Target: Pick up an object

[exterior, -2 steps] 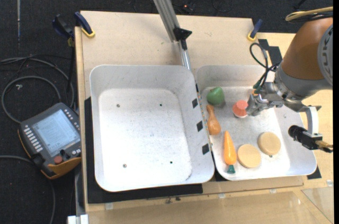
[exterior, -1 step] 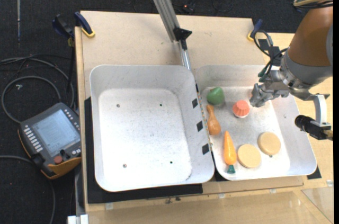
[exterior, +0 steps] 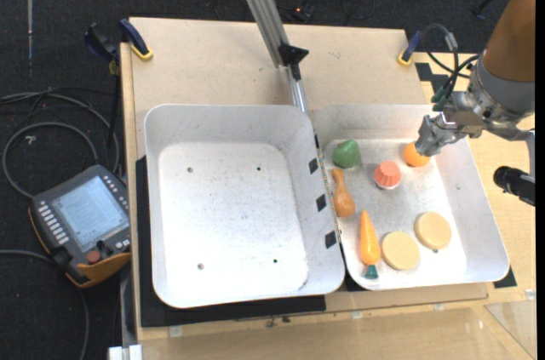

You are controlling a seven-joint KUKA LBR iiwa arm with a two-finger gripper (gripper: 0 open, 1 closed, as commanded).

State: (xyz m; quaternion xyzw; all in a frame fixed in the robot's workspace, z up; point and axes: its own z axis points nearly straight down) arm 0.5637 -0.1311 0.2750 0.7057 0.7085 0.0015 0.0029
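Orange ball (exterior: 416, 156) sits near the right bin's (exterior: 477, 205) far edge, gripper (exterior: 428, 139) right on top of it; finger spread can't be made out.

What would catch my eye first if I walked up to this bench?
Probably the grey and orange arm reaching in from the right, its end effector down at a small orange ball near the far edge of the right bin. Next, the colourful toy food in that bin: a carrot, a green piece and a pink cupcake.
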